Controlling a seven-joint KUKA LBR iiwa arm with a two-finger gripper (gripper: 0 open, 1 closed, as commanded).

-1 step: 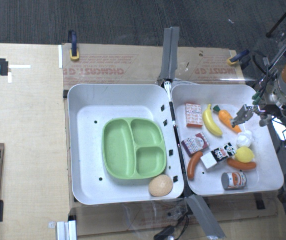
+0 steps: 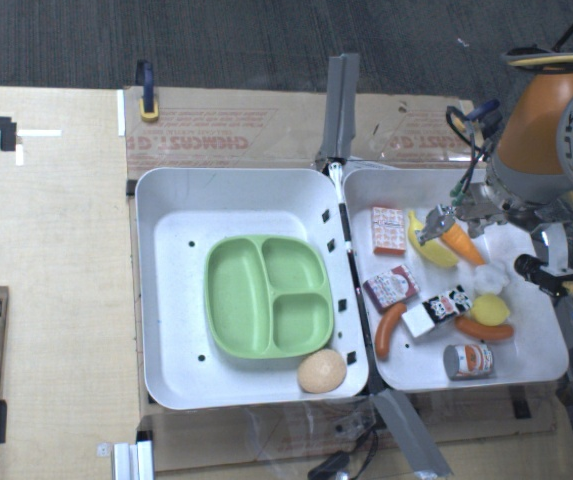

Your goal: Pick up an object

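Observation:
My gripper (image 2: 444, 222) hangs low over the back of the right bin (image 2: 546, 368), reaching in from the right. Its tip is right at an orange carrot (image 2: 464, 245) that lies across a yellow banana (image 2: 434, 251); whether it touches them is unclear. Around them lie a red and white box (image 2: 388, 230), a purple packet (image 2: 391, 288), a red sausage (image 2: 387, 330), a black and white carton (image 2: 444, 308), a yellow lemon (image 2: 492, 310), an orange-red piece (image 2: 485, 330) and a small can (image 2: 469, 360).
The left bin (image 2: 156, 268) holds a green divided plate (image 2: 269, 296) and a tan egg-shaped object (image 2: 321, 371) at its front right corner. A grey divider post (image 2: 341, 108) rises between the bins. A yellow clamp (image 2: 147, 93) sits at the bench's back.

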